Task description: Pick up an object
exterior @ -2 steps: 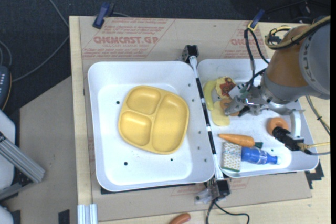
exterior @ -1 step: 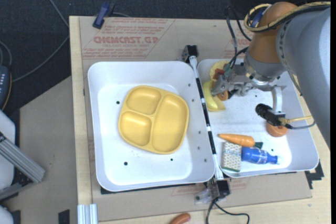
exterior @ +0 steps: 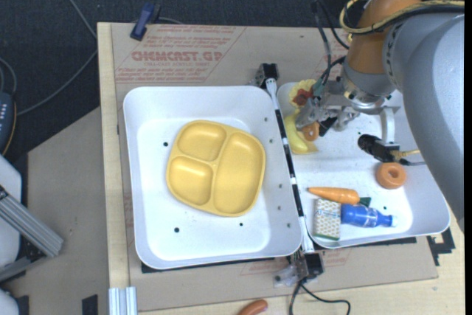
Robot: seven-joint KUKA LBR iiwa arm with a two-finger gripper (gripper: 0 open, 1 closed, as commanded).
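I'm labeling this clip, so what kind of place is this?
Probably a robotics lab test bench: a robot arm reaches over two white bins, one holding a yellow divided plate, the other toy food like a carrot.

the arm (exterior: 431, 77) is looking like a big smooth grey tube, pretty glossy, taking up the right side. an orange band (exterior: 380, 18) is wrapping round it above the wrist, kind of pumpkin coloured and rounded. a yellow-and-black cable (exterior: 354, 7) is looping off the far side of that orange part. below it a grey metal wrist (exterior: 366, 81) is narrowing down to the gripper (exterior: 318, 118), with thin dark wires running along its left side.
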